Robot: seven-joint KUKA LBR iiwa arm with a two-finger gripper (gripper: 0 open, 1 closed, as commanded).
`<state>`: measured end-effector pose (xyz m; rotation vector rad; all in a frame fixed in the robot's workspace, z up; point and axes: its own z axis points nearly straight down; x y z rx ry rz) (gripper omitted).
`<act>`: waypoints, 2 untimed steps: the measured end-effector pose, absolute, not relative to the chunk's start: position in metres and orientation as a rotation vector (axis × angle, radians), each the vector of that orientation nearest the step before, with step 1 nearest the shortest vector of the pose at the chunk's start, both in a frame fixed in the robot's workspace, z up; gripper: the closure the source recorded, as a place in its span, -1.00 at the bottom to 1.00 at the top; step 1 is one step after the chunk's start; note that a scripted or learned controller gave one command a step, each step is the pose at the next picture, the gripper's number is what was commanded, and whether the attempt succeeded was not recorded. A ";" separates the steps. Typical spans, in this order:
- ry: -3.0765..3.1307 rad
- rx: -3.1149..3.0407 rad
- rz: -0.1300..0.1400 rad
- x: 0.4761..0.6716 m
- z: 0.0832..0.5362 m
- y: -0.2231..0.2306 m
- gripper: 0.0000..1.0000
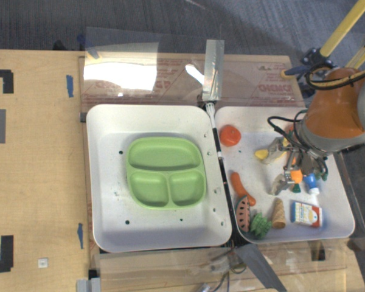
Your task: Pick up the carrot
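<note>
Orange and slim, the carrot (241, 187) lies in the right bin (337, 215), close to its left wall, slanting from upper left down to lower right. Its lower end comes near a watermelon slice (243, 212), red with a dark rind, and just right of that sits a green leafy piece (260, 225). Beside the greens an ice-cream cone (278, 213) stands nearly upright in the view. Further right a small white carton (306, 214) with red and blue print lies flat, and above it is a little white bottle (313, 185) with a blue cap. A round orange-red fruit (230, 135) rests near the bin's upper left corner, and a yellow piece (263, 155) lies between it and the arm.

The jaws (290, 176) hang over the middle of the right bin, well apart from the carrot, with something small and orange at the fingertips; whether they are parted or closed I cannot tell.

In the left bin (103, 163) a green divided plate (166, 172) sits in the centre. Both bins rest on the counter (33, 163).
</note>
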<state>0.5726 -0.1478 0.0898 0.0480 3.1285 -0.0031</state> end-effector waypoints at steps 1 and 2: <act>3.116 0.044 -0.006 0.576 0.104 -0.147 1.00; 3.123 0.098 0.004 0.636 0.192 -0.072 1.00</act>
